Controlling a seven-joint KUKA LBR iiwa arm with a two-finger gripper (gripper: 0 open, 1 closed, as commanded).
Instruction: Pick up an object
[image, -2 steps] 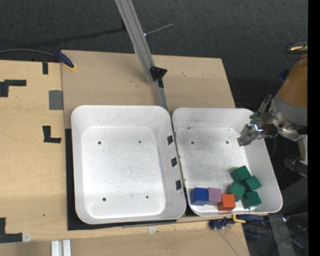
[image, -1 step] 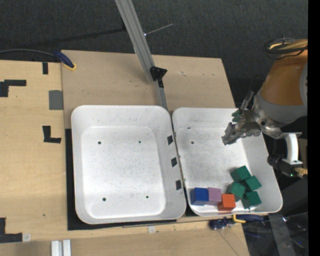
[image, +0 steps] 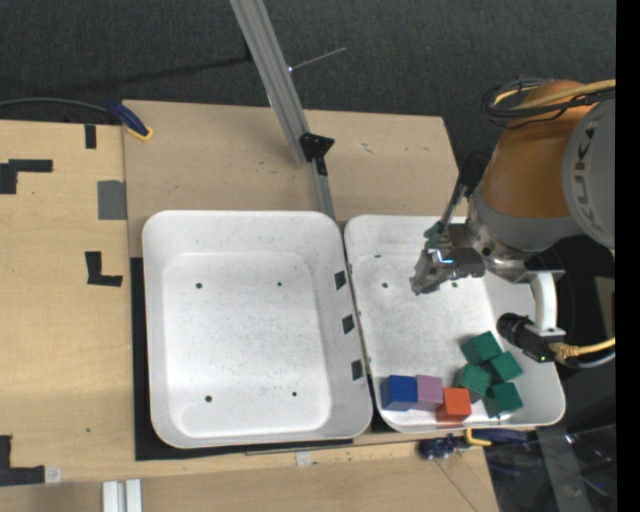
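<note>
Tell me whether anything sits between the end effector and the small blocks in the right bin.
Nothing visible does: bare white bin floor separates the end effector from the blue cube and its neighbouring blocks.

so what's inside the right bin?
Right bin: blue, purple, orange and green blocks at its near edge. The arm covers its far right corner.

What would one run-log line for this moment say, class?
arm: over right bin | gripper: above bare floor, nothing seen held | blocks: blue, purple, orange, green at near edge | left bin
</note>
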